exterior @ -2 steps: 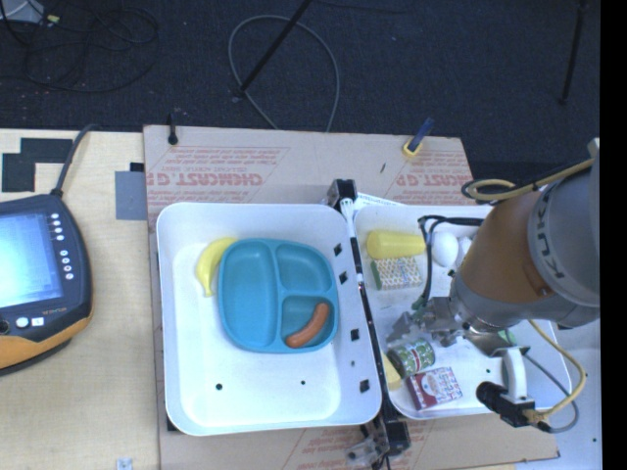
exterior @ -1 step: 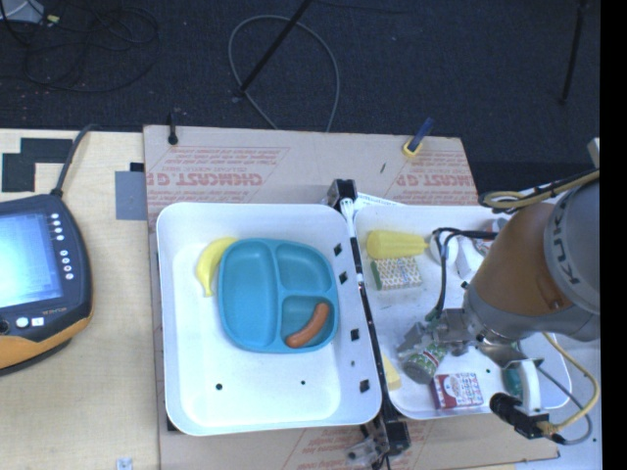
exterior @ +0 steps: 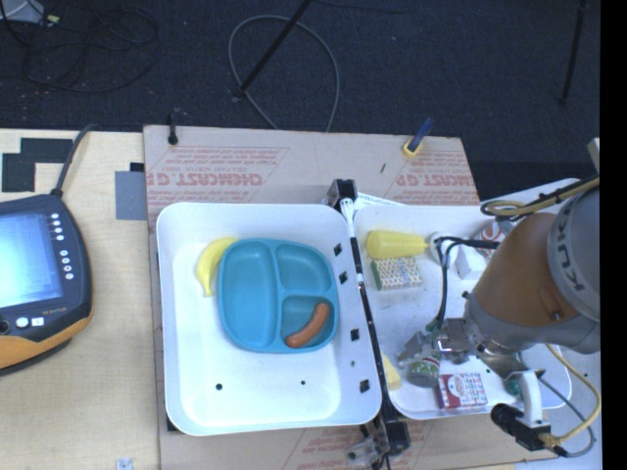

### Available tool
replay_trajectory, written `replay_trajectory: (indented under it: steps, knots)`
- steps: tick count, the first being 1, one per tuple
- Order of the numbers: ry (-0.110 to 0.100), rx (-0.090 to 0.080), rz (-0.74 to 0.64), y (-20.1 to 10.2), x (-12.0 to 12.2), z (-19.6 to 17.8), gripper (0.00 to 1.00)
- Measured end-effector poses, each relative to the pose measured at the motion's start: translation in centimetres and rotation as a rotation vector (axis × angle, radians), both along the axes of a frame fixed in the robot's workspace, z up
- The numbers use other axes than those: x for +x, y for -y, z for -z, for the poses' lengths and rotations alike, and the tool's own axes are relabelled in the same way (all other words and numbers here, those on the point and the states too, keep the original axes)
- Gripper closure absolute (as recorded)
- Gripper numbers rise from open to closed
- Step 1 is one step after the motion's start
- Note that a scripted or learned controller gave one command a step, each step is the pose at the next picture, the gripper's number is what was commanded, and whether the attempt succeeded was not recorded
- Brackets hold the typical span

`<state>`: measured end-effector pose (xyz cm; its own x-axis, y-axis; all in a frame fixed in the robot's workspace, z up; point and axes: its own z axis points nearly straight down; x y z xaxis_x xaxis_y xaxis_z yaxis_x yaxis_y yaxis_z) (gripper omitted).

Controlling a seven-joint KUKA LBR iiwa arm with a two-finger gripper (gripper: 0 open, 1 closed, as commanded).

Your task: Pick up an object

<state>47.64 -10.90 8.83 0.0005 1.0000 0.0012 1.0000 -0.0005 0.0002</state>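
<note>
Low by right bin's [exterior: 364,225] near rim, gripper [exterior: 431,351], fingers' spread unclear, beside red box [exterior: 460,391].

The left bin [exterior: 186,360] holds a tray [exterior: 257,297] with a sausage [exterior: 309,326] in it (a banana [exterior: 209,262] lies beside). The right bin [exterior: 411,311] holds a corn cob [exterior: 394,244], sponge [exterior: 397,274] and box [exterior: 460,392].

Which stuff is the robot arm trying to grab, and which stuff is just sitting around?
For the job:
gripper, low in the right bin
red box
yellow corn
patterned block

Just lying about:
blue plate in the left bin
sausage on it
banana
handheld screen
</note>
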Motion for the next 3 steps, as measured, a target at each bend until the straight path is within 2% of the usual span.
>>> replay_trajectory:
  steps: [1, 2, 3]
  knots:
    - [-0.001, 0.002, -0.001, 0.5, 0.0, 0.0, 0.0]
    - [-0.001, -0.001, 0.0, -1.8, 0.0, 0.0, 0.0]
    - [-0.003, 0.002, 0.001, -1.8, 0.0, -0.9, 1.0]
